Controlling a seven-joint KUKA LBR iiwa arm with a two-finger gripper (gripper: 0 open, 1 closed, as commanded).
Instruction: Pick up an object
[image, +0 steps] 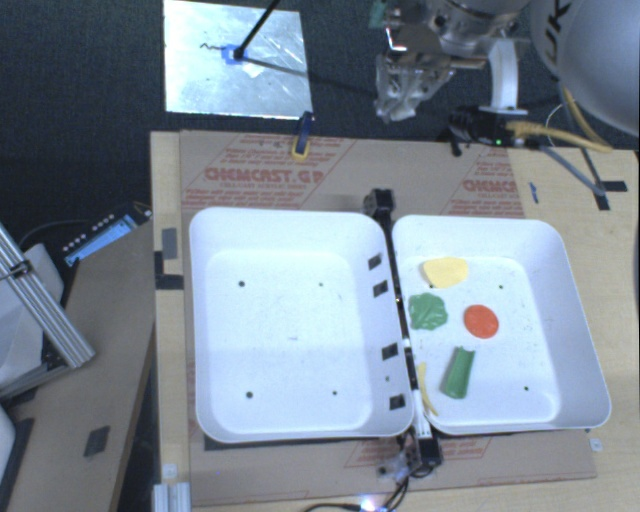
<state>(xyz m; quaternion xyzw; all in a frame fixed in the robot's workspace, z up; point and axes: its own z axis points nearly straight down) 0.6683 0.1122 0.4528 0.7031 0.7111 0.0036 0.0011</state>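
The claw (400, 100) hangs high above the far edge of the desk (250, 165), beyond both bins; it carries nothing, and whether it stands wide or narrow cannot be told from this slant.

All candidate objects lie below and toward the camera from the claw, in the right bin (570, 300); the left bin (280, 330) sits below and to the claw's left in the camera view.

Nearest below the claw is a flat yellow piece (445, 271); just past it toward the camera lies a green leafy piece (428, 311), with an orange-red disc (481, 321) beside it and apart from it; further toward the camera a green cylinder-like piece (458, 372) lies tilted; a thin pale yellow strip (425, 388) rests against the wall dividing the bins.

Handling, as a judgement: these appear to be small toy food items, probably light and not fragile; the flat pieces offer little height for a pinch and may slip; the strip at the wall is poorly accessible. The green cylinder looks the best prospect, being the tallest and clear of its neighbours; hold should be taken across its short axis at mid-length.
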